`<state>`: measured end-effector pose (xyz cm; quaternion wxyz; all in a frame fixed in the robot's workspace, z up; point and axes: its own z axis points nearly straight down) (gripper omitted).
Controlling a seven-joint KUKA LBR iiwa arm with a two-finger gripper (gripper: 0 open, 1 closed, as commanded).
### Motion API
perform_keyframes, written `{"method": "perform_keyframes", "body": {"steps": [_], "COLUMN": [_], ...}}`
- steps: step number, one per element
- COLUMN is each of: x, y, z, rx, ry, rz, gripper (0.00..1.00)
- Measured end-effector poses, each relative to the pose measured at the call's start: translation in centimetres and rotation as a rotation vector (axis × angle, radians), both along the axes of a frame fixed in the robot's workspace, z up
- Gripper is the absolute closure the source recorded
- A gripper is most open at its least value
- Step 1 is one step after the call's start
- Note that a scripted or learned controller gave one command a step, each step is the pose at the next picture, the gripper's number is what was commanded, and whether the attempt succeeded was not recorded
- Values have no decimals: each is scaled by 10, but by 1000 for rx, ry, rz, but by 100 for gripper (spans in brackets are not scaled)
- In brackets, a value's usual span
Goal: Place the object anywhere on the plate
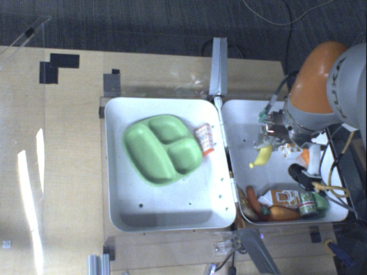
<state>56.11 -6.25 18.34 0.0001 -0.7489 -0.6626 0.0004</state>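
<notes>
1. The small yellow banana-shaped toy [262, 156] lies in the right white bin [241, 125], just below the gripper [274, 132]; its grip is unclear.
2. Confirm you hold it, then carry it to the green three-compartment plastic plate [163, 149].

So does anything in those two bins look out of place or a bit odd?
One thing: a small red and white packet lies in the left bin, leaning against the right edge of the green plate, partly on its rim rather than in a compartment. The items in the right bin are piled loosely along its near edge.
</notes>
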Motion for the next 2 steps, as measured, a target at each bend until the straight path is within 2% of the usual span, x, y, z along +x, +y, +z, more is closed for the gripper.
{"method": "perform_keyframes", "body": {"steps": [1, 2], "x": [89, 108], "y": [38, -27], "z": [0, 14], "rx": [0, 0], "ry": [-1, -4], "rz": [166, 261], "gripper": [100, 100]}}
